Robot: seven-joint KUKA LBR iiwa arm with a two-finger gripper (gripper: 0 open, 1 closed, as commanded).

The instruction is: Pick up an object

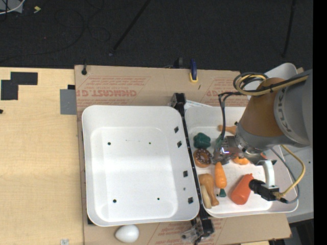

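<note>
A white egg shape (126, 233) lies on the bench outside the bins. In the right bin (225, 212), a carrot-like orange piece (220, 176) lies just below the gripper (223, 150). A clean pick probably needs a straight descent centred on it, clear of the brown ring (203, 158) beside it.

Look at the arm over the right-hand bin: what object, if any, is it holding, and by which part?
It cannot be told: the gripper hangs low among the toys in the right bin, above the small carrot, its grip hidden.
</note>
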